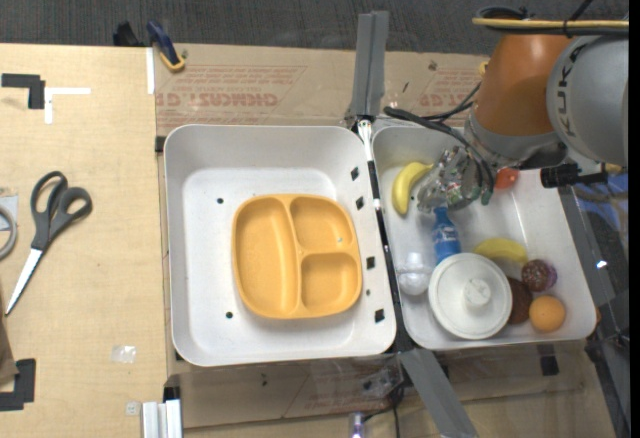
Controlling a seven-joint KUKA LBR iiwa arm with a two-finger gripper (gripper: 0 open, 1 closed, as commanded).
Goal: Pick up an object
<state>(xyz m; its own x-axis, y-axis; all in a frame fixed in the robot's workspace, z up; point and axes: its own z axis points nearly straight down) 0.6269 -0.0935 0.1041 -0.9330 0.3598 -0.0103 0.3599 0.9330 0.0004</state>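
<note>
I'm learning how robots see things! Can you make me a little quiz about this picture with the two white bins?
1. True or false: the orange divided plate lies in the left bin.
2. Which fruit lies nearest the gripper? A) banana B) orange fruit C) dark plum
3. Fill in: the scissors lie on the ____, outside both bins.

Key: 1 true; 2 A; 3 bench.
</note>
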